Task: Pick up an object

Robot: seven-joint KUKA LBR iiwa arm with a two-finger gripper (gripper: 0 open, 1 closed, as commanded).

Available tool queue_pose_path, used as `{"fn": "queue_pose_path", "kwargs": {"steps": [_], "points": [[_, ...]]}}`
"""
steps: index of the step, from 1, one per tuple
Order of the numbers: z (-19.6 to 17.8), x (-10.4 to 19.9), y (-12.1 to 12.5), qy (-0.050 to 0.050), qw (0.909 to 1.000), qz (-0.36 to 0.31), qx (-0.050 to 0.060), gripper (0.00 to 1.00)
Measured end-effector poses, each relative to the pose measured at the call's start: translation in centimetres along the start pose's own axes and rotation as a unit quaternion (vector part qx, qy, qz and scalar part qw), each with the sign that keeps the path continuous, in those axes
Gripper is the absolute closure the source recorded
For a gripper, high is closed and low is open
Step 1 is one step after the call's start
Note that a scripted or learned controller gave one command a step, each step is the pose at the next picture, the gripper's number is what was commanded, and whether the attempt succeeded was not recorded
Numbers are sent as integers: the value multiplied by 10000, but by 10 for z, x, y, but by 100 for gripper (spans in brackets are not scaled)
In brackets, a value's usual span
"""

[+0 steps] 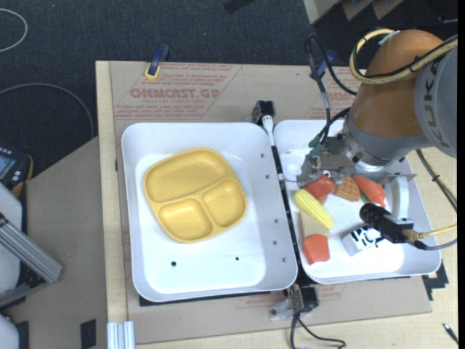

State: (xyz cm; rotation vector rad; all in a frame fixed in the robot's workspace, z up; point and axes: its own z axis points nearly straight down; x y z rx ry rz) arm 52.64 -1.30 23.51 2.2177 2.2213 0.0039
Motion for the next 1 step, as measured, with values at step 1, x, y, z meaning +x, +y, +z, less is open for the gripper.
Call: {"fn": "queue_pose_path", "kwargs": {"steps": [1], "points": [[21,-5,2,2,10000,12,42,100]]}}
